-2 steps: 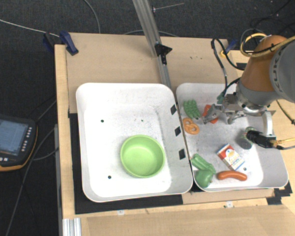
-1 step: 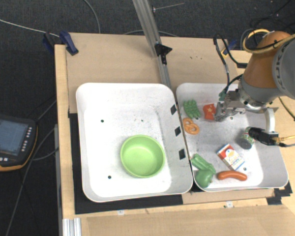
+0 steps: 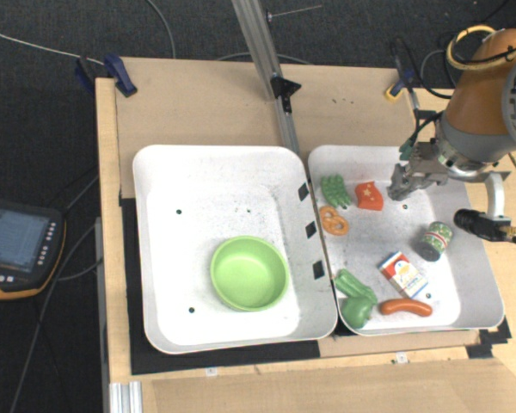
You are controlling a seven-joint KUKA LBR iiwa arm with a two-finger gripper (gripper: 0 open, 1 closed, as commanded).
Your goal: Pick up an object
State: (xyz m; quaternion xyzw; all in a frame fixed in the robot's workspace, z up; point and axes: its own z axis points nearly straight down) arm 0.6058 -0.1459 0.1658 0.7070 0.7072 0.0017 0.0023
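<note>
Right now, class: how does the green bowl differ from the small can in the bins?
The green bowl sits upright in the left bin; the can lies on its side in the right bin. The bowl is plain light green and clearly bigger; the can is dark with a green label. Both have round forms.

Grey arm (image 3: pixel 464 140), orange band (image 3: pixel 486 89), yellow cable loop (image 3: pixel 466 46)
</note>
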